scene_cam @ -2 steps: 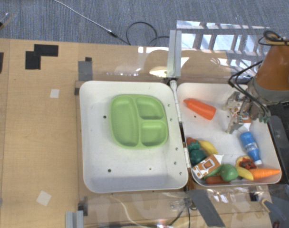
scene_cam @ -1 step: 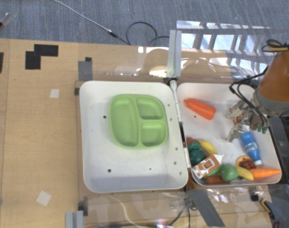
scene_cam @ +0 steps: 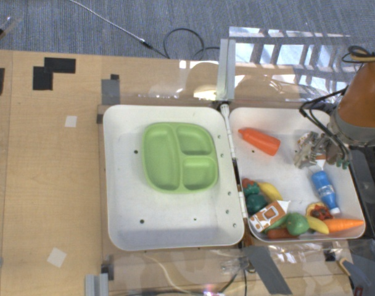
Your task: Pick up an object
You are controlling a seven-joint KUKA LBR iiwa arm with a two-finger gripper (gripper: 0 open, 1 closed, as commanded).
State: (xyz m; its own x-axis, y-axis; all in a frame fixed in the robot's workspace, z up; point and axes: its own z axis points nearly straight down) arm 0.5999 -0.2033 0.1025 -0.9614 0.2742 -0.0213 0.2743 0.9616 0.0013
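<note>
The right bin (scene_cam: 280,165) holds several toy foods. An orange carrot-like piece (scene_cam: 259,140) lies near its far left. A blue bottle (scene_cam: 324,190) lies at the right, close to the near side. Along the near wall sit a yellow banana (scene_cam: 269,191), a dark green item (scene_cam: 254,197), a small orange-and-white carton (scene_cam: 267,215), a green pepper (scene_cam: 296,224) and an orange carrot (scene_cam: 345,225). My gripper (scene_cam: 314,150) hangs low over the bin's far right, just above the blue bottle and right of the orange piece. Nothing is visibly held in it.
The left bin (scene_cam: 123,221) bears a green divided plate (scene_cam: 180,156). A metal divider (scene_cam: 234,165) runs between the bins. The arm's orange band (scene_cam: 365,97) and black cables (scene_cam: 323,106) stand over the right bin's far right corner. A clear frame (scene_cam: 280,48) rises behind the bins.
</note>
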